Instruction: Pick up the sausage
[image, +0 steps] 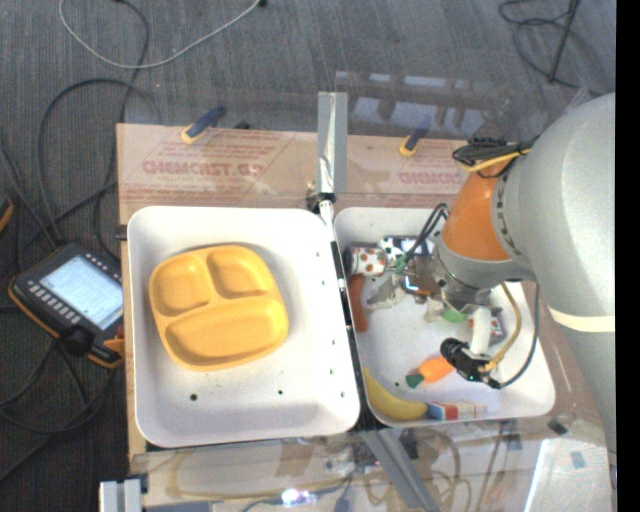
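Right bin (540, 395) crowded: banana (392, 400), carrot (432, 371), arm (480, 225) overhead; left bin (230, 410) floor open around yellow tray (218, 305).

We count two white bins: the left bin (150, 400) and the right bin (535, 395). One yellow sectioned plate (218, 304) has three compartments. We log one sausage (358, 303), one banana (394, 401), one carrot (431, 371), and one arm carrying one pincer (405, 283). Two yellow-handled clamps (203, 124) sit at the far edge.

Grey arm (575, 220) bends down, end effector (405, 285) low.
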